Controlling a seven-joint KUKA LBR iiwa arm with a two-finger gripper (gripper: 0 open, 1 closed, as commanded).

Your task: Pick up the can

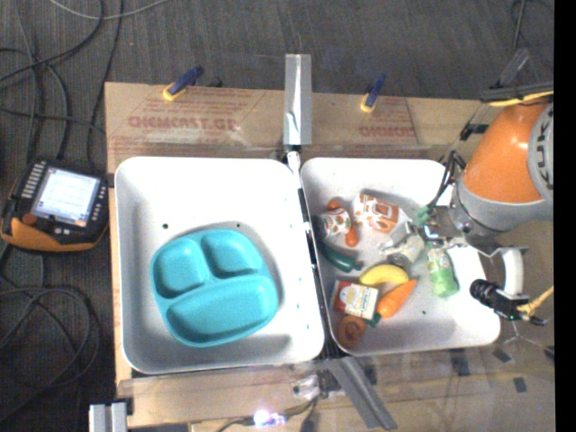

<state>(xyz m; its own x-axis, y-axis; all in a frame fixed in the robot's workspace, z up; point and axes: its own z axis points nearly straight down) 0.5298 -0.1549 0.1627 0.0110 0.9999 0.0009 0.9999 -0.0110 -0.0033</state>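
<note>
Can (pixel 337 221) in right bin (pixel 468 327) among toy food. Gripper (pixel 419 236) low over clutter, opening impossible to tell. Cardboard-topped bench (pixel 207 120), dark carpet (pixel 108 25), cables, pendant (pixel 58 201) left.

Even, fairly bright light from overhead — both white bins (pixel 212 171) glare, their inner walls washed nearly flat. Soft shadow edges the blue plate (pixel 216 286) toward the lower right. Overall focus is soft — small items at right-centre blur together; the dark floor keeps little detail.
</note>
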